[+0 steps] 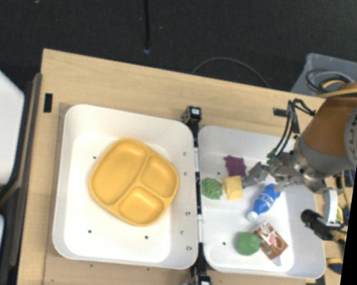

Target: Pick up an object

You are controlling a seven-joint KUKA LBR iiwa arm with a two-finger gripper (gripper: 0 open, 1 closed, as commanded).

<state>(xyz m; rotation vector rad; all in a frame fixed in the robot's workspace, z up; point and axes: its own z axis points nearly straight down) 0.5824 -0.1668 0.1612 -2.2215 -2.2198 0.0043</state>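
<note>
Over right bin (301, 253): gripper (265, 178) spread, grasping nothing, above blue bottle (262, 202). Approach step; next, likely descend and clench on it.

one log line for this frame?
pincer over right bin | above blue bottle | nothing seen held | yellow plate in left bin

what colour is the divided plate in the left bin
Yellow; the divided plate shows plainly in the camera view.

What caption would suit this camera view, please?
Robot arm above right bin of small items, pincer near blue bottle; yellow plate in left bin.
</note>
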